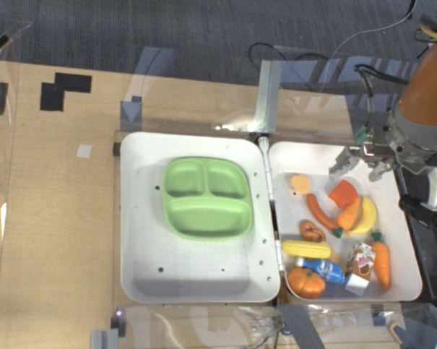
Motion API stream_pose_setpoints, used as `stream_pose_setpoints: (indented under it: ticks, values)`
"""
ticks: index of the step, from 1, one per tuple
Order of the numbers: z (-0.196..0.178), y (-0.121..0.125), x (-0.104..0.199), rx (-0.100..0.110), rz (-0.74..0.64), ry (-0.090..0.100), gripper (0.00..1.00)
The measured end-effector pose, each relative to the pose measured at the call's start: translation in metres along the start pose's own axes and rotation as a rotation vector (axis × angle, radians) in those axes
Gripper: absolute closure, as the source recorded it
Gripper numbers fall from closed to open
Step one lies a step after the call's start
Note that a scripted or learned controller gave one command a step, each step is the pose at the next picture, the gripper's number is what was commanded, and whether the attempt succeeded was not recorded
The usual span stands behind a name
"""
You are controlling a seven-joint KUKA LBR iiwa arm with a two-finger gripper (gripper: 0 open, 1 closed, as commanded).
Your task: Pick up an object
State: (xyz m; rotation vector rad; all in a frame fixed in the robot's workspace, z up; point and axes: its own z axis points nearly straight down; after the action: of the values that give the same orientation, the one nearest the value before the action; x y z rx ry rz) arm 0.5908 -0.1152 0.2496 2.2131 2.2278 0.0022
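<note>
The gripper hangs with fingers spread and nothing between them over the right bin's far edge; the toy foods, including a red block, lie below, toward its near-right corner.

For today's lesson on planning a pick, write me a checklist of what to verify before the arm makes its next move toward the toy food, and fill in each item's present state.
1. Two-finger gripper is over the right-hand white bin that holds the targets: ok, above its far end.
2. Fingers spread enough to take an object: ok, they stand apart.
3. Nothing already between the fingers: ok.
4. A target lies close below: ok, the red block and the small orange slice are nearest.
5. Target stands free of neighbours: not ok, the red block touches the yellow banana.
6. Green divided plate in the left-hand white bin is out of the way: ok.
</note>
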Motion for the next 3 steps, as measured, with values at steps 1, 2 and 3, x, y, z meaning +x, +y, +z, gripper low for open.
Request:
stream_pose_setpoints:
  ticks: [1, 2, 3]
  values:
    - [0.134, 0.026, 0.015, 0.003, -0.018, 0.0, 0.0]
    - [0.16, 0.011, 0.003, -0.011, -0.264, -0.001, 0.0]
    - [0.149, 0.014, 0.005, -0.016, -0.264, 0.001, 1.0]
